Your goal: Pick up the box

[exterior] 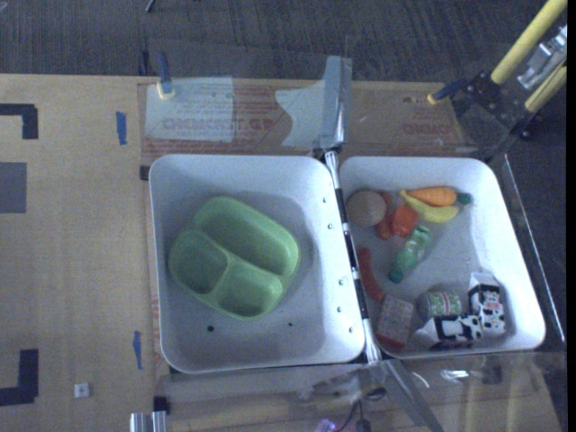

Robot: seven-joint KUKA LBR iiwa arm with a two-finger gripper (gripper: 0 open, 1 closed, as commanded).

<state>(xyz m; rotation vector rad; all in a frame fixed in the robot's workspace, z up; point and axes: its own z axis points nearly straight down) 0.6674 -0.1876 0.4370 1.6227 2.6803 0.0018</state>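
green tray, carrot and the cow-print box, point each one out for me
green tray point(236, 257): camera view, on the ridge between its compartments, left bin.
carrot point(430, 195): camera view, on the middle of its orange body, right bin.
cow-print box point(487, 308): camera view, on its black-and-white top face, right bin's near corner.

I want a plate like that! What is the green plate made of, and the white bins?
The green plate looks like plastic: one even colour, soft rounded dividers, a dull sheen. The white bins, left and right, also look like moulded plastic, smooth with rounded corners, though painted metal cannot be ruled out.
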